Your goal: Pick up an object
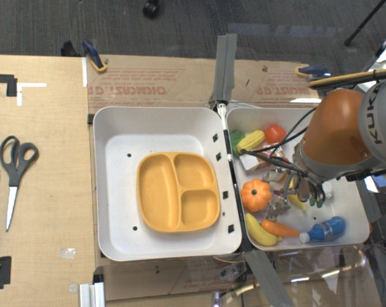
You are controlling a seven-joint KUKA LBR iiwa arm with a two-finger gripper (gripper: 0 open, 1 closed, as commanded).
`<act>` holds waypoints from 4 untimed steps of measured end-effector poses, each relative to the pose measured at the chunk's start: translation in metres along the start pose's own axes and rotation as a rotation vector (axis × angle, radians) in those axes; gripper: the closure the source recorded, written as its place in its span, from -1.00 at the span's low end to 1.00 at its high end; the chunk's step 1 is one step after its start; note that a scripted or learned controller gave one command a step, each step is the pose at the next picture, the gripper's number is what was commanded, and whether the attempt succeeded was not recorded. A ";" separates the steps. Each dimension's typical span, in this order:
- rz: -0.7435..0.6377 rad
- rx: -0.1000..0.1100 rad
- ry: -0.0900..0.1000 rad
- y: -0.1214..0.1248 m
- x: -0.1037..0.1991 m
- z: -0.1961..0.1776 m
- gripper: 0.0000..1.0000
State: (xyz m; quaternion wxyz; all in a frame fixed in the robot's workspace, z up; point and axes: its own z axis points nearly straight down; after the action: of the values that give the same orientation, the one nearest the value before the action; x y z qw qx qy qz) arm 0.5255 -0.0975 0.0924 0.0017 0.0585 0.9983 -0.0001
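Pincer (284, 203) low in right bin (353, 232), beside pumpkin (255, 195), above carrot (280, 228). Finger state: cannot tell. No obj visibly held; grasp + lift pending.

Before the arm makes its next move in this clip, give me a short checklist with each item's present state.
1. Pincer is over the right bin: ok.
2. Pickable toys lie near it, the pumpkin, carrot and banana: ok.
3. An object is held between the fingers: cannot tell.
4. Pincer open for a grasp: cannot tell, cables and the wrist hide it.
5. Yellow divided plate sits in the left bin, away from the arm: ok.
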 end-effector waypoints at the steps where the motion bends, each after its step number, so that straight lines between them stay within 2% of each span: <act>1: -0.027 0.001 -0.001 -0.080 0.035 -0.001 -1.00; 2: 0.130 0.000 0.001 -0.006 0.003 0.001 -1.00; 3: 0.061 0.001 -0.001 -0.075 -0.029 -0.043 -1.00; 4: 0.130 0.000 -0.005 -0.030 -0.075 -0.002 -1.00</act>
State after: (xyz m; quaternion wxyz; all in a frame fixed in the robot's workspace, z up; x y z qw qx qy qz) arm 0.5968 -0.1366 0.0948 0.0042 0.1231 0.9924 -0.0003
